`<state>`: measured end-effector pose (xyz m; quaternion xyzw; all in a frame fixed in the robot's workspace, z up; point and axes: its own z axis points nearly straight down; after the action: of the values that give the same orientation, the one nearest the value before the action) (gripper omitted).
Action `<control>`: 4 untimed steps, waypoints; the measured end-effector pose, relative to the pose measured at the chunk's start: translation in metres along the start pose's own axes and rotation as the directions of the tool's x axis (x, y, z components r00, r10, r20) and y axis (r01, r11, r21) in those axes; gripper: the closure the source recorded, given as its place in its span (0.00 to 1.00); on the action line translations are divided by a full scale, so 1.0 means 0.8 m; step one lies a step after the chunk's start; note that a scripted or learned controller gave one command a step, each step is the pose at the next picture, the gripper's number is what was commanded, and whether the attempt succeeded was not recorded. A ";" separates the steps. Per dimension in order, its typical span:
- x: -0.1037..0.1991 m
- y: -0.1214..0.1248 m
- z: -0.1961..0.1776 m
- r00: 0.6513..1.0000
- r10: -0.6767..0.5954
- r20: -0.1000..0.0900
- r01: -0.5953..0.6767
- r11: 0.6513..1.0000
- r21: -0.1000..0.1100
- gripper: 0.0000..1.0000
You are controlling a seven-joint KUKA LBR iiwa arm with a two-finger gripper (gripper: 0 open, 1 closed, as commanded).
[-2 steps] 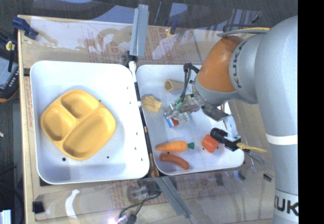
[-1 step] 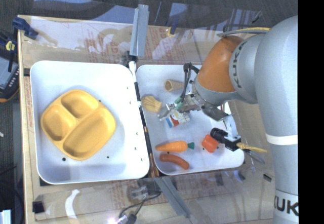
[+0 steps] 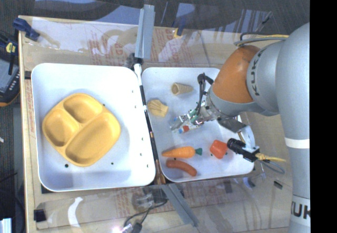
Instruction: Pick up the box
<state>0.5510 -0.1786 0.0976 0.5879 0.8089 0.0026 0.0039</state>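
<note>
A small tan box-like block [image 3: 157,107] lies in the right bin [image 3: 231,171], near its left wall. My gripper [image 3: 184,123] hangs low over the middle of that bin, a little to the right of and below the block, apart from it. Small coloured bits show at its tip, and I cannot make out what they are. The grey arm with the orange band [image 3: 239,81] reaches in from the right and hides the bin's right part.
A beige cone [image 3: 182,88] lies above the gripper. A carrot [image 3: 181,152], a red sausage [image 3: 181,167] and an orange-red piece [image 3: 218,149] lie along the bin's front. The left bin [image 3: 47,76] holds a yellow divided plate [image 3: 80,129].
</note>
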 end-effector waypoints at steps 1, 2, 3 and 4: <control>-0.002 0.001 -0.014 1.000 -0.003 0.004 0.003 1.000 -0.001 1.00; 0.022 0.037 -0.149 0.962 -0.273 -0.004 0.273 0.962 0.007 1.00; 0.022 0.037 -0.149 0.962 -0.272 -0.004 0.272 0.962 0.007 0.00; -0.053 0.035 -0.013 0.950 -0.312 -0.007 0.312 0.950 0.008 0.00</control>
<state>0.5906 -0.2104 0.1086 0.4527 0.8917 -0.0001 -0.0009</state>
